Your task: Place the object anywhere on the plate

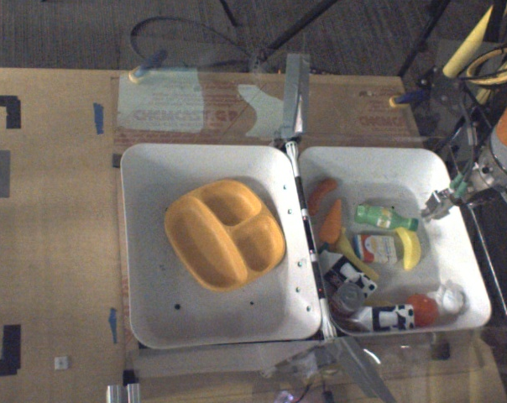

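While the orange divided plate [226,233] sits bare in the left bin [144,309], nothing is picked yet. Gripper [438,203] hovers at the right bin's [476,300] far-right edge; grip state: cannot tell. Next, I judge: descend onto one toy, perhaps the green bottle [385,217] just beside it.

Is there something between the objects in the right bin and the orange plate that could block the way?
Yes: the raised white bin walls between the two bins stand between the toy pile, such as the green bottle, and the orange divided plate.

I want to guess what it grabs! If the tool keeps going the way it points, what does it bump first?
Probably the green bottle. The tool points left and down into the right bin, though height is hard to judge.
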